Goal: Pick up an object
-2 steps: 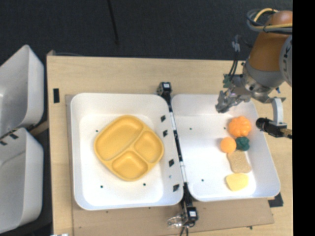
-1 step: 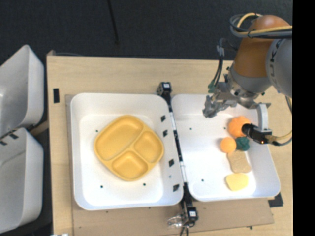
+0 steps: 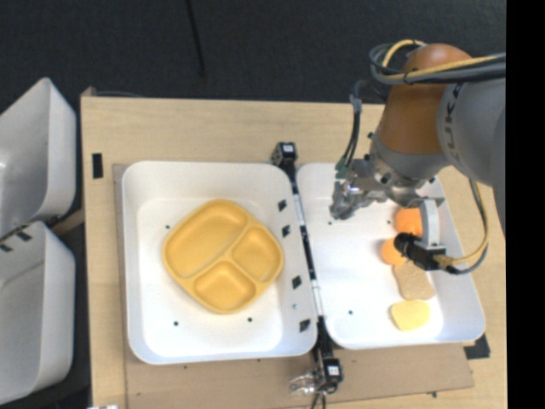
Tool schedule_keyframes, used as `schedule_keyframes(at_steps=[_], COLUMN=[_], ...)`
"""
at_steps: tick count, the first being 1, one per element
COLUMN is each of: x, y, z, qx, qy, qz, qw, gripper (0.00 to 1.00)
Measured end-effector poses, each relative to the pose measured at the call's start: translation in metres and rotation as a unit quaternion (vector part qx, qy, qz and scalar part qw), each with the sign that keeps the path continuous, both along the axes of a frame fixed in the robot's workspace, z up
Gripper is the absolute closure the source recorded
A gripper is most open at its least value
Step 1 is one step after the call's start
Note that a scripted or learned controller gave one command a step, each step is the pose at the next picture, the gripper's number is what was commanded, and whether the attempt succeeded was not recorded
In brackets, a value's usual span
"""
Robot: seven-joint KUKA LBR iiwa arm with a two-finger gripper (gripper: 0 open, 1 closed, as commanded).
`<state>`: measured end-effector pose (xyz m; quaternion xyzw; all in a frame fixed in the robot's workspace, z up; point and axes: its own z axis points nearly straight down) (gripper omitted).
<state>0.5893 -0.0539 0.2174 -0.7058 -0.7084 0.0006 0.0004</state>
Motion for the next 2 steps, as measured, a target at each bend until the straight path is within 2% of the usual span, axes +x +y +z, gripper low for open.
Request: schedule_keyframes(at_steps=[1, 2], x=[-0.028, -0.053], y=[0.051, 0.094], z=[-0.001, 0.019], qx=[0.0003, 0.0016], qy=[0.0, -0.001], qz=[0.0, 0.002], qw=[1.0, 1.0], gripper=[1.0, 1.0])
